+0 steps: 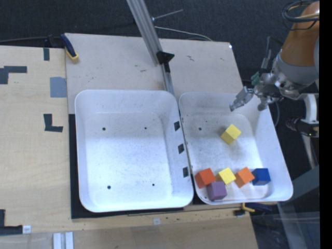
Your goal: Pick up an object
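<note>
Gripper (250, 100) seen over right bin's (275, 139) upper edge, fingers spread, nothing held. Lone yellow cube (231, 134) sits mid-bin, apart. Five cubes (228, 179) are clustered at near wall. Arm cut off at right.

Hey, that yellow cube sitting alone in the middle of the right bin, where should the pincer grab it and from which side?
Probably from straight above, closing on two opposite side faces of the lone yellow cube. It stands apart from the cluster of blocks near the right bin's front edge, with bare floor all round. It sits turned at an angle, so the pincer should rotate to match its faces.
</note>
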`<act>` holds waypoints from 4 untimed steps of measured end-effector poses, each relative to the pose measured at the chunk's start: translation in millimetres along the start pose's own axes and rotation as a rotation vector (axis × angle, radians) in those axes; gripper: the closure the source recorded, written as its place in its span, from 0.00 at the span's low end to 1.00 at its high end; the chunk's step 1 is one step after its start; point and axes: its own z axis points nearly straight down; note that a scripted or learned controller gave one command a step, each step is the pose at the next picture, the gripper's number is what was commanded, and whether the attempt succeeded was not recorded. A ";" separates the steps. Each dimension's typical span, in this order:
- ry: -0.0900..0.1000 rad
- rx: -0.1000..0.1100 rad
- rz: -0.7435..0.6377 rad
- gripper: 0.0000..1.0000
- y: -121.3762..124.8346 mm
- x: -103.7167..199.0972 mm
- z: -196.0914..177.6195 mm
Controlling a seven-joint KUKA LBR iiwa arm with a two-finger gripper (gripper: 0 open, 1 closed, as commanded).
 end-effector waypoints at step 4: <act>0.002 0.002 -0.001 1.00 -19.8 39.8 134.8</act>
